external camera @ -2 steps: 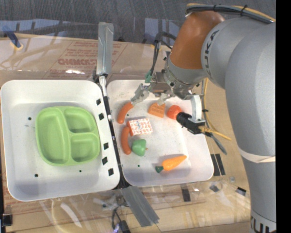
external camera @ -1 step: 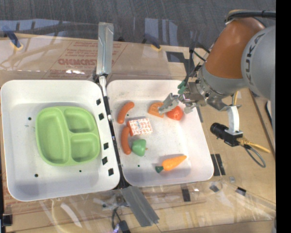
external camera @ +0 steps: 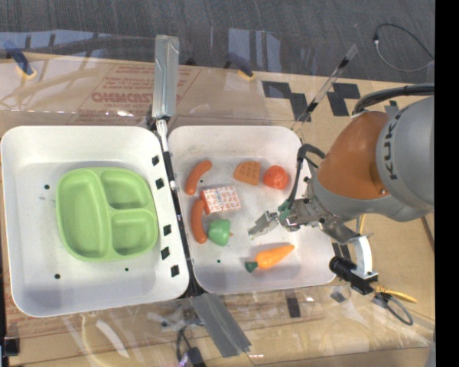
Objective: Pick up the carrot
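Note:
The carrot (external camera: 271, 257), orange with a green stub at its left end, lies near the front edge of the right bin (external camera: 237, 140). My gripper (external camera: 269, 221) hovers just above and behind it, at the bin's right side, with its metal fingers spread and nothing between them. The grey arm with its orange band reaches in from the right.
The right bin also holds two orange-red sausages (external camera: 198, 176) (external camera: 198, 221), a pink patterned block (external camera: 222, 199), a green pepper (external camera: 219, 232), a waffle piece (external camera: 247, 173) and a red tomato (external camera: 276, 177). A green divided plate (external camera: 107, 213) sits in the left bin (external camera: 30, 151).

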